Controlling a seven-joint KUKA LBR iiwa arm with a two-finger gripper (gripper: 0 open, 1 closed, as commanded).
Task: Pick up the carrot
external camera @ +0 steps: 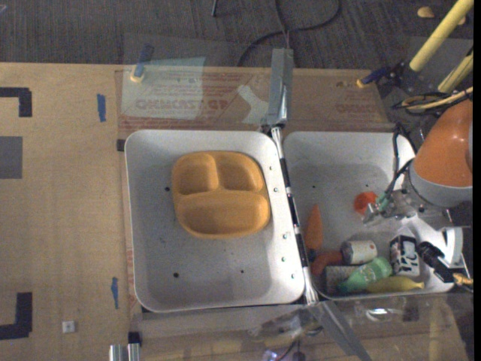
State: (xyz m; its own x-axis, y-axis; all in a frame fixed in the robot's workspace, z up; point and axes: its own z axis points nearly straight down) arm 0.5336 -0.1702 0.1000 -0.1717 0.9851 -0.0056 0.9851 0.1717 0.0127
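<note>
The carrot (313, 228) is an orange tapered piece lying lengthwise against the left wall of the right bin (331, 160), its tip pointing to the far side. The arm reaches in from the right, with its orange band (449, 156) over the bin's right edge. My gripper (381, 206) hangs low over the right half of that bin, next to a small red round thing (365, 201). It is well to the right of the carrot and apart from it.
Near the carrot's lower end lie a red-orange piece (325, 262), a silver can (361, 250), a green bottle (366, 274), a yellow banana (395, 284) and a black-and-white item (404, 256). The left bin (146, 224) holds an orange divided plate (220, 194).
</note>
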